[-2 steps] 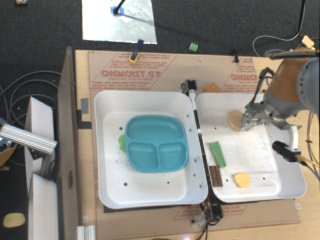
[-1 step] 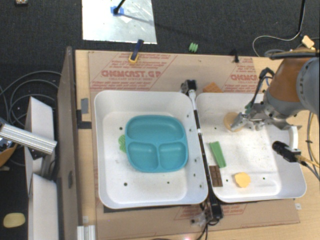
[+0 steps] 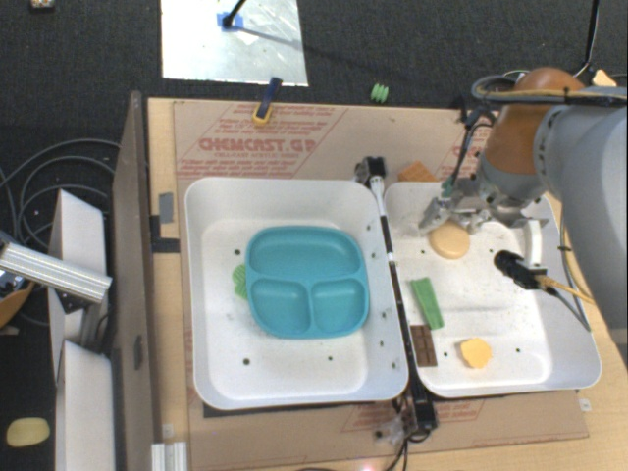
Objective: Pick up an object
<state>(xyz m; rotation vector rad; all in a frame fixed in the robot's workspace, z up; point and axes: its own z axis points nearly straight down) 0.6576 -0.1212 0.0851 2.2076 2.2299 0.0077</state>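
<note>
Gripper (image 3: 453, 214) hovers over tan round piece (image 3: 451, 242) near back edge of right bin (image 3: 574, 356); grasp state cannot tell. Judgement: centre over piece, descend straight, close squarely; avoid nudging it toward green block (image 3: 426, 302).

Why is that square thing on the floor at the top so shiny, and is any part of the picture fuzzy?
In the camera view, the flat sheet on the dark floor throws back the light, so it glares whitish-grey; the white bins look bright but even, with soft shadows; the blue tray is sharp; the big grey arm at the right is close to the camera and looks a bit blurry.
</note>
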